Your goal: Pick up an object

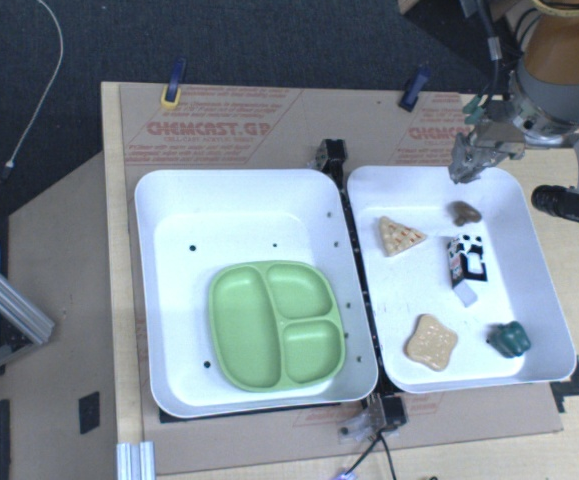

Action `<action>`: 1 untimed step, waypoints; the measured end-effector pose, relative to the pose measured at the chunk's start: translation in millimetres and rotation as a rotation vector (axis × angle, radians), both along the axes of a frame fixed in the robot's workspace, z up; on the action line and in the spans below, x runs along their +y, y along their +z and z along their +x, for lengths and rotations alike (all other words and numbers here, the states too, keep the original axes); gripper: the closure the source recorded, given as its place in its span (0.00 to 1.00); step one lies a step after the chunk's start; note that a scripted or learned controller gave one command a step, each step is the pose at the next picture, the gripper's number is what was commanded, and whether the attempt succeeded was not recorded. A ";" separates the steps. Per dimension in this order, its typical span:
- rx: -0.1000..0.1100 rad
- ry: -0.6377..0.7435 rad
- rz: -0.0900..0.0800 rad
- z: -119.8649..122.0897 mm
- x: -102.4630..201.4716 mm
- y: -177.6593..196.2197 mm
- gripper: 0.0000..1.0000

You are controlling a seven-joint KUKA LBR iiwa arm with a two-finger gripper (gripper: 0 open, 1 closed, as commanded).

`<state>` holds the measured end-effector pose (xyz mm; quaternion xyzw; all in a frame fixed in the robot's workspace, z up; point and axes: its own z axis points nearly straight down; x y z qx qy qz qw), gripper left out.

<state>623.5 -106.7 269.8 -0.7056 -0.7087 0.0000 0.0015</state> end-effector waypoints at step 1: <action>0.000 0.001 0.000 -15.3 58.5 -0.3 1.00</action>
